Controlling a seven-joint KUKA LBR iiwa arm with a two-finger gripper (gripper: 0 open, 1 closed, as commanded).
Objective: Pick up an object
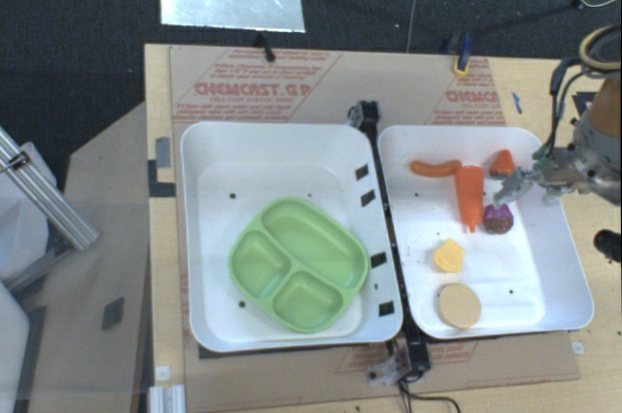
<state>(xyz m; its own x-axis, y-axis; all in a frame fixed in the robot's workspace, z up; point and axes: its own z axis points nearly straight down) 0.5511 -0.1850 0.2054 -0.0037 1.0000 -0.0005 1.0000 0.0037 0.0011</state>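
since the right bin (569, 299) is crowded at its far end, i worry a grab here goes wrong: the sausage (434, 168), the carrot (469, 197), the small orange piece (501, 162) and the purple piece (499, 220) lie near one another, so the gripper could nudge one aside or close on nothing. going left to right, the left bin (209, 163) holds a green tray (298, 265); the right one also has a yellow piece (448, 257) and a tan disc (459, 305) nearer me. the gripper (515, 184) sits just right of the carrot, between the orange and purple pieces; i cannot tell its state.
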